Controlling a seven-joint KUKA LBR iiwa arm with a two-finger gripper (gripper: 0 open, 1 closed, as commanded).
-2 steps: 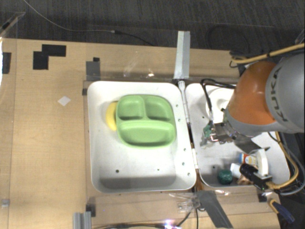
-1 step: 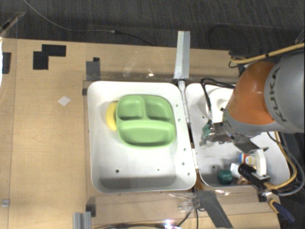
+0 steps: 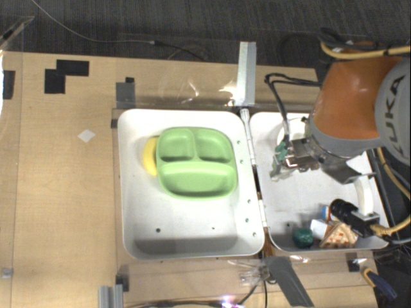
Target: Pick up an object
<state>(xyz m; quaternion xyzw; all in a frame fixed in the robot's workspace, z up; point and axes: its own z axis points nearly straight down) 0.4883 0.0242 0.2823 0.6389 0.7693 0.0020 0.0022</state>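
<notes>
- Surface [image 3: 58, 191]: pale wood-coloured board carrying two shallow white bins side by side. Black angular patches [image 3: 64, 74] are on it near the far left corner.
- Left bin [image 3: 186, 246]: holds a green divided plate [image 3: 194, 161], lying flat in the far half of the bin. It has two small compartments on the far side and one long compartment on the near side.
- A yellow object [image 3: 149, 156] shows at the plate's left edge, touching it and partly hidden under it. Its shape cannot be made out.
- Right bin [image 3: 289, 197]: the arm [image 3: 359, 101] reaches in from the right, its orange band over the bin's far right part.
- The gripper [image 3: 282, 161] sits over the far left part of the right bin, close to the wall shared with the left bin. State: cannot tell from this angle whether it is apart or together, nor whether it is clamped on anything.
- Candidate objects for the pick lie clustered along the near edge of the right bin, well apart from the gripper:
- a dark green round object [image 3: 303, 237], nearest the bin's near left corner;
- a small blue-and-white object [image 3: 318, 226], just beside it to the right;
- a brown patterned triangular object [image 3: 338, 236], touching or nearly touching the blue-and-white one.
- A grey metal post [image 3: 247, 72] stands at the far edge, between the two bins.
</notes>
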